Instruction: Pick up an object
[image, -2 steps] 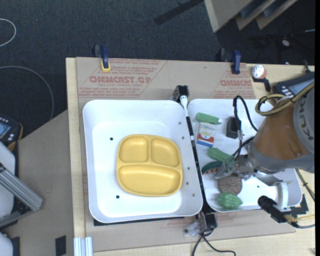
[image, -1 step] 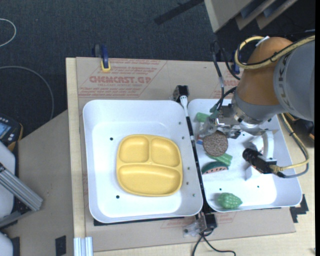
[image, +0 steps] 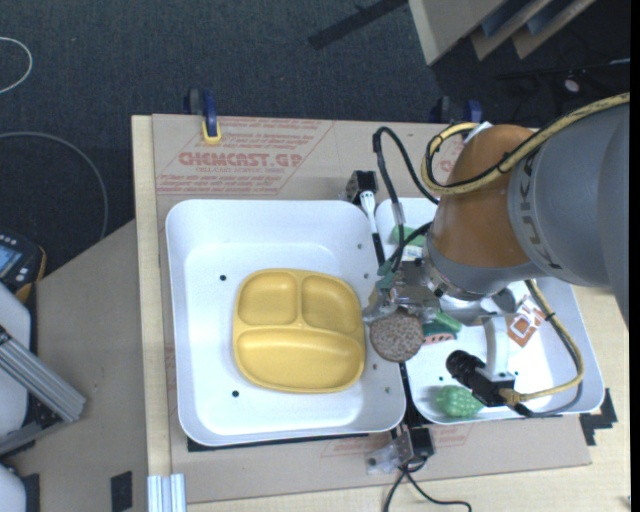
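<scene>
My gripper (image: 393, 306) hangs over the wall between the two bins, below the grey and orange arm. A round brown speckled disc (image: 397, 338) sits right under the fingertips, its top edge pinched between them, and it overlaps the rim of the left bin. A yellow divided plate (image: 298, 330) lies in the middle of the left bin (image: 200, 300). In the right bin (image: 570, 385), a green bumpy object (image: 457, 402) rests near the front edge. An orange and white piece (image: 525, 326) shows beside the arm. The arm hides much of the right bin.
Green bits (image: 441, 326) peek out from under the wrist, and another green bit (image: 405, 238) lies at the back of the right bin. A black cable (image: 385, 165) runs over the back rim. Both bins stand on a cardboard sheet (image: 250, 150).
</scene>
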